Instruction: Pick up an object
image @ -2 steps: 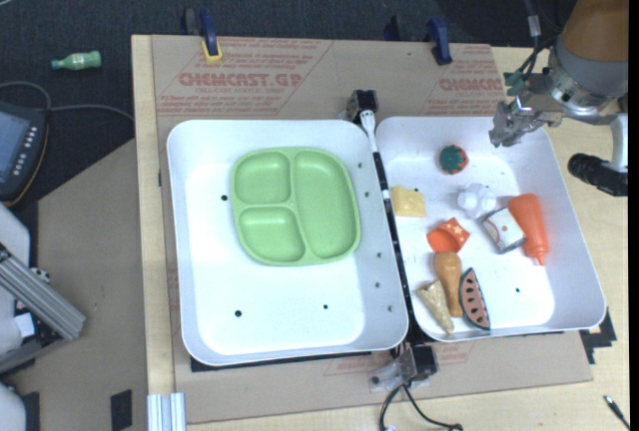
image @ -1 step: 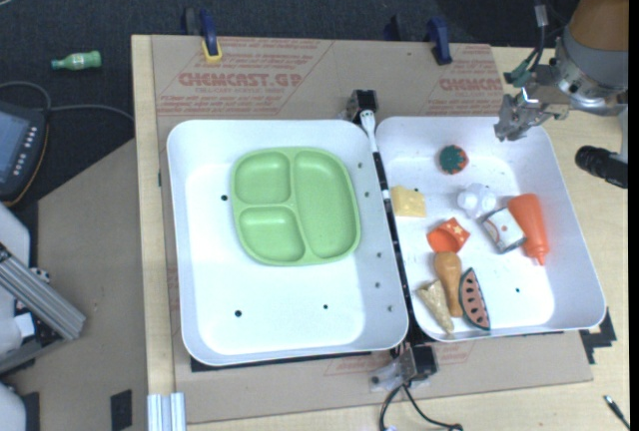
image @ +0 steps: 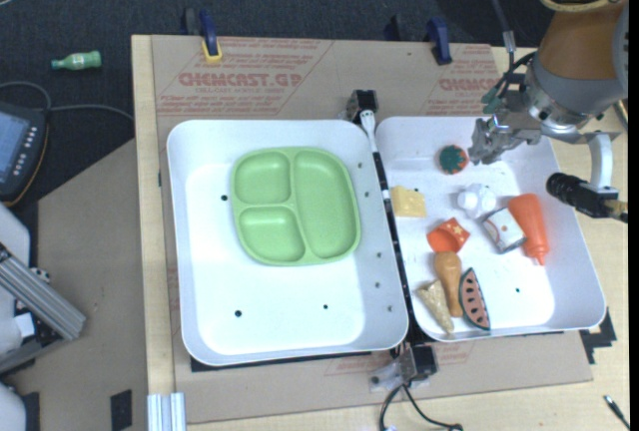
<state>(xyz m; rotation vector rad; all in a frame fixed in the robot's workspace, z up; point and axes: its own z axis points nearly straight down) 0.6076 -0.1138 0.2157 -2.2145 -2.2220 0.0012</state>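
My gripper (image: 486, 147) hangs over the back of the right bin (image: 569, 304), just right of a small red-and-green round toy (image: 454, 158). Nothing shows between its fingers. Below it in the same bin lie a yellow cheese wedge (image: 407, 203), a white crumpled piece (image: 473, 200), an orange-red block (image: 448, 236), an orange bottle (image: 531, 225) with a grey-white piece (image: 504, 231) beside it, a carrot-like piece (image: 450, 276), a cone (image: 436, 304) and a watermelon slice (image: 474, 299).
A green three-compartment plate (image: 297, 205) rests in the left bin (image: 200, 319). The grey arm (image: 579, 50) with its orange band comes in from the upper right. Blue clamps (image: 210, 35) hold the cardboard at the back edge.
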